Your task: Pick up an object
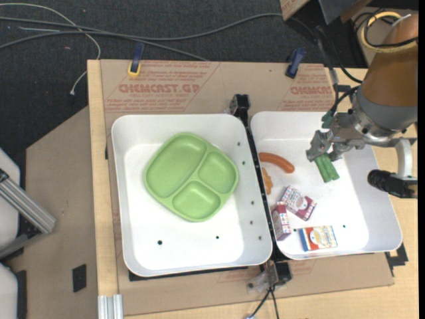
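The gripper (324, 153) is above the right bin (378, 241), near its far edge, and its fingers are closed on a green block (327, 169). The block hangs tilted between them. An orange sausage (276, 161) lies near this bin's left wall. A green divided plate (191, 176) sits in the left bin (133, 244).

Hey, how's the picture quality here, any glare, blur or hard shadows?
Camera view: lighting is even and soft; the white bins look bright, nearly washed out, with faint shadows; the green plate is sharp; small packets lack readable detail; the gripper looks slightly soft.
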Robot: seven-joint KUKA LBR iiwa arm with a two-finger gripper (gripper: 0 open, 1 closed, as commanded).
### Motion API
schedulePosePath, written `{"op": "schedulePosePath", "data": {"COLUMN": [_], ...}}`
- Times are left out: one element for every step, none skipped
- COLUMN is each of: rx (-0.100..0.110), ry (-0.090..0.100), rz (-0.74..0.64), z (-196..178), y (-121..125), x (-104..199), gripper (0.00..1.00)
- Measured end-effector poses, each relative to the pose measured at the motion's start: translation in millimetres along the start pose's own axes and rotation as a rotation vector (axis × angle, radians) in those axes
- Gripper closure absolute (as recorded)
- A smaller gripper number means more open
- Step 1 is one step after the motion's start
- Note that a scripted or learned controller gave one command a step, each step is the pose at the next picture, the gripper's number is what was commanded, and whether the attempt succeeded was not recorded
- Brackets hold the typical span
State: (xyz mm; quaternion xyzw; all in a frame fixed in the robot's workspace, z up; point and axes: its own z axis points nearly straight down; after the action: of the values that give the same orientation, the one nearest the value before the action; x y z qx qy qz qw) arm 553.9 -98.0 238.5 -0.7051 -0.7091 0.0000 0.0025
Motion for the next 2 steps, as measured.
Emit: {"op": "schedulePosePath", "data": {"rx": [0.0, 0.0], "ry": [0.0, 0.0], "rz": [-0.001, -0.001], "z": [13.4, 18.1], "y": [-2.2, -6.1], "x": [57.5, 120.7], "gripper": [1.0, 1.0]}}
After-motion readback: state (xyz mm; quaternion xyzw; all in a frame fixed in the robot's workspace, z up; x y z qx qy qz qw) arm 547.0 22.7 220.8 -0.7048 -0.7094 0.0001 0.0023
